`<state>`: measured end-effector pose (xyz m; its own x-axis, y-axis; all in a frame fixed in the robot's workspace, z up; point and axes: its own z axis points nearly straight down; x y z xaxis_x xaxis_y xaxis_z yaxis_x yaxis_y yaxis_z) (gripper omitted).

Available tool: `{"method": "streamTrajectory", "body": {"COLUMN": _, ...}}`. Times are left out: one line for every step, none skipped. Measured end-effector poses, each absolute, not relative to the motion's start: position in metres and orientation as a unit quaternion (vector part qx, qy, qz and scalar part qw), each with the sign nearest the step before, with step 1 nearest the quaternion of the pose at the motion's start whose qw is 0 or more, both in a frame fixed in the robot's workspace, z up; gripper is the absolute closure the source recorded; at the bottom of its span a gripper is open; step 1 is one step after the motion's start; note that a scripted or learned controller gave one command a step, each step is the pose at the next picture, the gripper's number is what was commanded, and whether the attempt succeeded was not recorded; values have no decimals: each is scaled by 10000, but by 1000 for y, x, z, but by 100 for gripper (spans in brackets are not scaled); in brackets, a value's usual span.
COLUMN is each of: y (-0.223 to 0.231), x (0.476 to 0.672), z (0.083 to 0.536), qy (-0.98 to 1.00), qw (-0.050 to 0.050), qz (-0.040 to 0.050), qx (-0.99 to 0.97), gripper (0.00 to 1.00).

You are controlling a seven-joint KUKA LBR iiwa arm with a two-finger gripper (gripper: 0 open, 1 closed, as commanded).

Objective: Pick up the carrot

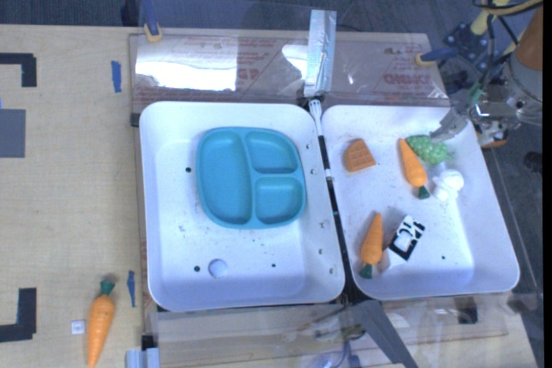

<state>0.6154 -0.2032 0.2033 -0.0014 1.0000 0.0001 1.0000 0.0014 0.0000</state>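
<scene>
Hovering at the right bin's (483, 185) far right rim, your end effector (450, 124), whose opening you cannot tell, has the nearest carrot (413, 165) just beside it to its lower left, long axis running toward the near edge, leaf end down.

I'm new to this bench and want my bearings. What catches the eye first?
A blue divided plate sits in the left bin. The right bin holds two carrots, one near its back right and one near its front. A third carrot lies on the bench at front left.
</scene>
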Motion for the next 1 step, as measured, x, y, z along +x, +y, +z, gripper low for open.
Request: {"method": "streamTrajectory", "body": {"y": -177, "x": 620, "z": 88, "qy": -6811, "qw": -30, "qz": -17, "qx": -7321, "gripper": 0}}
